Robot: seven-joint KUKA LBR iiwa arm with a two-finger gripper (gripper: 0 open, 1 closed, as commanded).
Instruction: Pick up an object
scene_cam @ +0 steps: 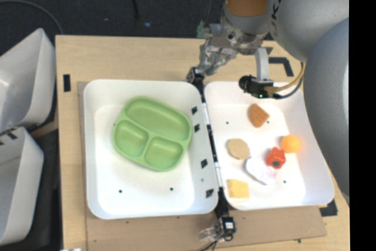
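I can't tell if the metal two-finger gripper [212, 62] is open or shut; its tip is a blur of grey bits. It hangs over the far edge where the two bins meet, w/ nothing held that I can see. So I'm at the start, I think: no pick yet. Next I must swing over the right white bin [311, 126] & drop onto one thing, maybe the tan bread-like chunk [258, 115] near its far edge. The big grey arm [305, 9] cuts off that bin's right side.
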